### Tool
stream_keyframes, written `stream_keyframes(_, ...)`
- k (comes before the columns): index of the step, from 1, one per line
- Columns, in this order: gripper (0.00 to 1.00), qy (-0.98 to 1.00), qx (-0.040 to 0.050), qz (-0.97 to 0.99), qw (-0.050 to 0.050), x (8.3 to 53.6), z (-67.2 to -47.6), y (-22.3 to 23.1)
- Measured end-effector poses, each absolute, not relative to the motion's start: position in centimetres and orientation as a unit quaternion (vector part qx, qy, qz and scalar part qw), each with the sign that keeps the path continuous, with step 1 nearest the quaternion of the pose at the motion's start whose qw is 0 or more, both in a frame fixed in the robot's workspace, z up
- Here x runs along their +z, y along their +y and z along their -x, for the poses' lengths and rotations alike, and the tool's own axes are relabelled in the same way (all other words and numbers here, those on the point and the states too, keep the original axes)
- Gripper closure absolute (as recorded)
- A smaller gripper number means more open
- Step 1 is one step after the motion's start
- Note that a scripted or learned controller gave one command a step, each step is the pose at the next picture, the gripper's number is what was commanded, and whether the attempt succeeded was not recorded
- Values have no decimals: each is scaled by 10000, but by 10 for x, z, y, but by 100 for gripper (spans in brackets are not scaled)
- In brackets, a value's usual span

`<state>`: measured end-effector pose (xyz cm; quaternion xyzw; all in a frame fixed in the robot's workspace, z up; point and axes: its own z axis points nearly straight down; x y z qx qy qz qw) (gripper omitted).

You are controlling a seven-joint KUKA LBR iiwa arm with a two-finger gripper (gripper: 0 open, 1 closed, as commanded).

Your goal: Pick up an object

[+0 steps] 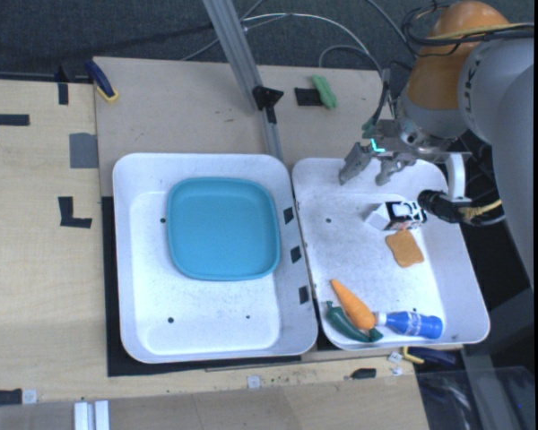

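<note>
The gripper (pixel 369 170) hangs over the far edge of the right bin (pixel 457 280), its two fingers (pixel 351 167) spread apart w/ nothing between them. The arm (pixel 484 70) comes in from the right, grey w/ the orange band just above the wrist.

Things to pick, all in the right bin: a carrot (pixel 352 305) lies near the front, orange, tapered, w/ a dark green leafy end (pixel 345 326) at the bin's front-left corner. Just beside it, touching or nearly so, lies a small bottle (pixel 413 324) on its side, blue body w/ a white neck toward the carrot. Further back, approx mid-bin, sits a flat tan-orange piece (pixel 404 248), like a biscuit or slice of bread; can't tell which. Just behind it is a small black-and-white item (pixel 398 212), too blurred to name. These two are close to the gripper but not touching it.

The left bin (pixel 143 267) holds a teal plate (pixel 222 227), square-ish w/ rounded corners, lying flat toward the back.

Hard to read: the bottle's label is a smear, and the carrot's green end merges w/ the bin's shadow. The arm's upper part is cut off at the right edge. A metal pole (pixel 242 61) crosses the bench (pixel 36 240) behind the bins.
</note>
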<state>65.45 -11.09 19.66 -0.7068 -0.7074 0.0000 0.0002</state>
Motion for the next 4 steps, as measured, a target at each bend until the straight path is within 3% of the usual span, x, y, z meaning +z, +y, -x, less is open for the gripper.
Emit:
stream_keyframes(1, 0, -7074, 1, 7068, 2, 197, -655, -111)
stream_keyframes(3, 0, -7074, 20, 7068, 21, 91, -656, -114)
stream_keyframes(4, 0, -7074, 3, 7068, -1, 89, -656, -114)
